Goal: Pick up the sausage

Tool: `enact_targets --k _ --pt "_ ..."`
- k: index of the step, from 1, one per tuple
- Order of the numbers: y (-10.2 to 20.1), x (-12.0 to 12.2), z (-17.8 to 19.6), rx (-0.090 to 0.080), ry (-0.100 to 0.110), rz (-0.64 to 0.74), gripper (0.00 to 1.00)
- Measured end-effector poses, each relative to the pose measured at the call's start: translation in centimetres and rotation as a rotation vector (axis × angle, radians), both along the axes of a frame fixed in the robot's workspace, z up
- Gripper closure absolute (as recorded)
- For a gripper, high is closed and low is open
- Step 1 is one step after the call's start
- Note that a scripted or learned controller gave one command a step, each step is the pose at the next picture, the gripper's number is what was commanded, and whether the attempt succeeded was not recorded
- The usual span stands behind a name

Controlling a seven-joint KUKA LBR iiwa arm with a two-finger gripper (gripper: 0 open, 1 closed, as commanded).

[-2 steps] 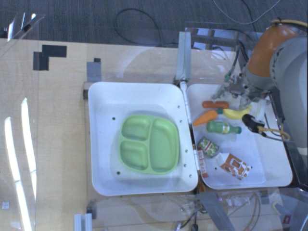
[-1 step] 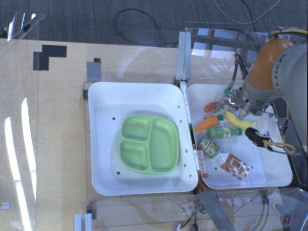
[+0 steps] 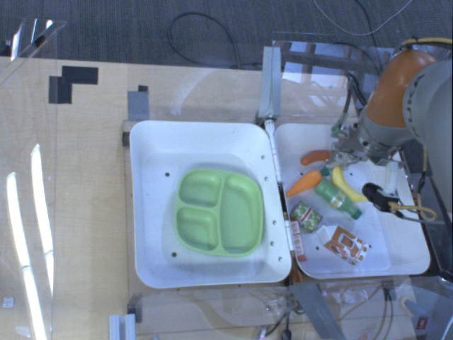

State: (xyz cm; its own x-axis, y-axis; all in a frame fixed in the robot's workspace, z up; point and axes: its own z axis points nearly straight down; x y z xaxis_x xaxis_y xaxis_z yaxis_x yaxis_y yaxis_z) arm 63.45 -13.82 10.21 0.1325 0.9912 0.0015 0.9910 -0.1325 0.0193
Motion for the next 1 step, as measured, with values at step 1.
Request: enact_targets --k 1 --pt "0.0 0.0 0.0 0.0 0.0 0.0 0.0"
